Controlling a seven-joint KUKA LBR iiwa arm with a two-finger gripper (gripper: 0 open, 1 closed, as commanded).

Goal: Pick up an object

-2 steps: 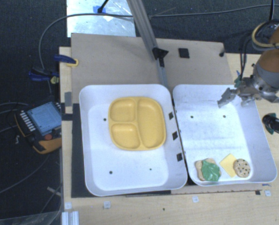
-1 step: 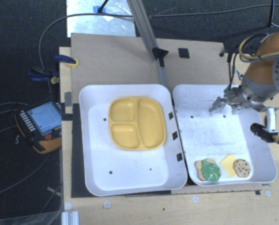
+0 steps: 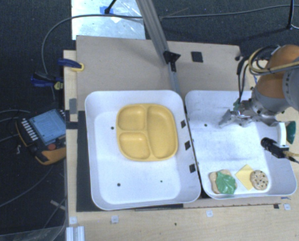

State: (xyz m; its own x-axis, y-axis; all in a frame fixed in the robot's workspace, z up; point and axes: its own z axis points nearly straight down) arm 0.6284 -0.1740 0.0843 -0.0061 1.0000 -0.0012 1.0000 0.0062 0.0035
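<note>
Floor (image 3: pixel 19 29), far left: dark carpet, with loose cables and a handheld control pendant (image 3: pixel 43 134) with blue screen and orange underside, lying just off the table edge.

Table (image 3: pixel 119 64): tan board top, bearing two shallow white bins side by side. Blue-handled clamps (image 3: pixel 51 79) at its left edge. Grey slanted pole (image 3: pixel 154 26) crossing the upper part, ending in a black bracket above the gap between the bins.

Left bin (image 3: pixel 99 179): white, holding one yellow divided plate (image 3: pixel 147 132), three compartments, lying flat in the upper middle of the bin.

Right bin (image 3: pixel 209 149): white, touching the left bin along a seam with black clips. Along the near edge, three small food pieces in a row: a green-and-tan piece (image 3: pixel 223 182) leftmost, a yellow cheese wedge (image 3: pixel 245 175) just beside it, a round chocolate-chip cookie (image 3: pixel 259 179) at right, touching or nearly touching the cheese. All three resting on the bin floor.

End effector (image 3: pixel 228 119): metal, low over the upper half of the right bin, well apart from the food pieces; fingers' spacing not discernible, nothing visible between them.

Arm (image 3: pixel 282 84): grey with orange band, entering from the right, cables looped above the wrist.
</note>
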